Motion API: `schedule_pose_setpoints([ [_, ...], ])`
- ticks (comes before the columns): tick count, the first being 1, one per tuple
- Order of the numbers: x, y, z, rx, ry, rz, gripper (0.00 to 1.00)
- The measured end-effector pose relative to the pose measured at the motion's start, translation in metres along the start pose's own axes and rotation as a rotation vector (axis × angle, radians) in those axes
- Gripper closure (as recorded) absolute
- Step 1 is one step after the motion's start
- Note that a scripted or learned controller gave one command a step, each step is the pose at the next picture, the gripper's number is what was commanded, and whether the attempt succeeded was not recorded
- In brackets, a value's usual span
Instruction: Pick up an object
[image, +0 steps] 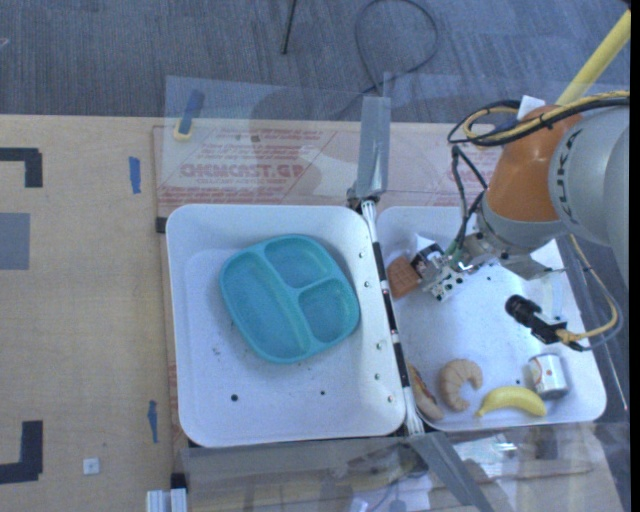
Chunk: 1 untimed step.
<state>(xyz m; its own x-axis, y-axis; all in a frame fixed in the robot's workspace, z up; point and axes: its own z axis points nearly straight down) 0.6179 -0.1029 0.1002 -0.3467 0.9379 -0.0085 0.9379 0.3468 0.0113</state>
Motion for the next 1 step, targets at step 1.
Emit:
schedule_pose_setpoints([
  [1, 0.0355, 0.0531, -0.0848, 0.011, 0.007, 0.075, 1.00],
])
